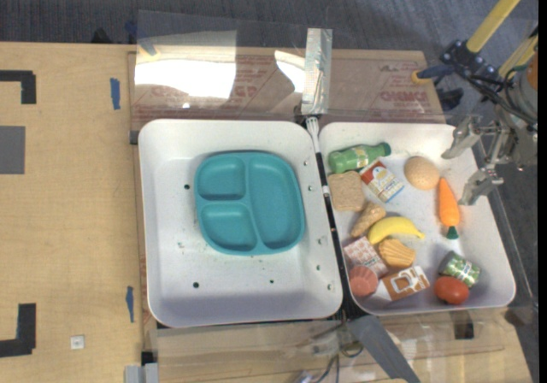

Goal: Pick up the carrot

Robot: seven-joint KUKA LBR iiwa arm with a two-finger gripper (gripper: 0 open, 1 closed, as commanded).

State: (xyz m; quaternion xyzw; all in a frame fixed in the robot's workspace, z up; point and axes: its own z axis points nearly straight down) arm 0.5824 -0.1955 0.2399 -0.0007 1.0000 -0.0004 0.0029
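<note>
Tomato (452,290) and can (460,268) are avoided; the wide, empty claw (475,169) is lowered astride the carrot (448,203).

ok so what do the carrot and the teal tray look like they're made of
The carrot looks like moulded plastic toy food: uniform bright orange with a small green tip. The teal tray also looks plastic, probably matte: one flat colour, soft rounded dividers forming three compartments, no strong glare. Neither can be confirmed from here.

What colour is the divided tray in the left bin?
The divided tray is teal, seen plainly in the camera view.
</note>
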